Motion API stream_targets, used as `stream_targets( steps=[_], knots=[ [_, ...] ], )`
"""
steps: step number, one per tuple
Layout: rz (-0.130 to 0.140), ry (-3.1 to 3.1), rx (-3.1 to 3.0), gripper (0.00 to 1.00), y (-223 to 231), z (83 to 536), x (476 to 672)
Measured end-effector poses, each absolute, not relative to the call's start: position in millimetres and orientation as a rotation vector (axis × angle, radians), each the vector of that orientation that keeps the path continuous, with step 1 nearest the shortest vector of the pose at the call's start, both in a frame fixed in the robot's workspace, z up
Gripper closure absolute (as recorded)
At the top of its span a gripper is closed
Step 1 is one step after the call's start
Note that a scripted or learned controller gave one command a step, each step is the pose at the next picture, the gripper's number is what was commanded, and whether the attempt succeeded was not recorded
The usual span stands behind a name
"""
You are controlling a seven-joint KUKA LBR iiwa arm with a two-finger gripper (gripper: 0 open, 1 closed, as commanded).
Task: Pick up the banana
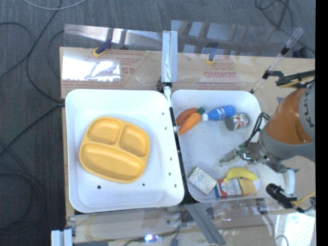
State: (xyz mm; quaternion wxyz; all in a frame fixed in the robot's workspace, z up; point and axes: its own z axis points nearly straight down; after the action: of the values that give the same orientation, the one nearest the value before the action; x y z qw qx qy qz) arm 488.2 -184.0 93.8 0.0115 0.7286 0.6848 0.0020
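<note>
The banana [242,174] was seen lying in the right bin [215,97], near its front right corner, resting against or partly on a small box [234,187] just in front of it. The gripper [233,156] was positioned just above-left of the banana, near it but not on it; nothing was seen between the fingers. The fingers appeared spread, pointing left across the bin floor. The step in hand was judged to be the approach: the banana had not been grasped. The next move was judged to call for a short shift toward the bin's front right, so that the fingers would straddle the banana across its narrow width, then a descent and closure. The neighbouring box and a patterned packet [201,181] were noted as close, so accidental contact was considered a risk. A carrot [187,122], a bottle [218,113] and a can [237,121] were set well apart at the back. A yellow tray [114,148] was noted in the left bin [77,188].
</note>
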Motion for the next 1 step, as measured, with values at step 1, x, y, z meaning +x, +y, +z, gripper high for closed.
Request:
stream_targets(
  steps=[1],
  knots=[
    [0.007, 2.122, 2.278, 0.00, -178.5, 93.8, 489.0]
  ],
)
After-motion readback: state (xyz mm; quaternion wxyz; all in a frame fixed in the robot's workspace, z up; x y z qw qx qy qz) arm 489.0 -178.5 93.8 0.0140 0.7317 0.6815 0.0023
